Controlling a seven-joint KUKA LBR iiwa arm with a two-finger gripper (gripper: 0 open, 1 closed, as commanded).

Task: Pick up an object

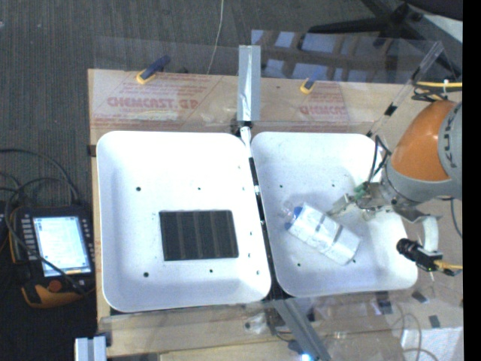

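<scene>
The gripper (353, 199), finger state indiscernible, is being positioned beside the plastic-wrapped packet (323, 234) near the right bin (301, 145)'s right edge; a centred descent is advised.

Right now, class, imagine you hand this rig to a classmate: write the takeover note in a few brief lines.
Pincer: low in the right bin, beside the white packet's upper right end; its grip state cannot be judged.
Things: white packet lies flat and slanted in the right bin; dark ribbed panel lies flat in the left bin.
Done: arm has reached the packet.
Left: grasp an object, lift it clear.
</scene>
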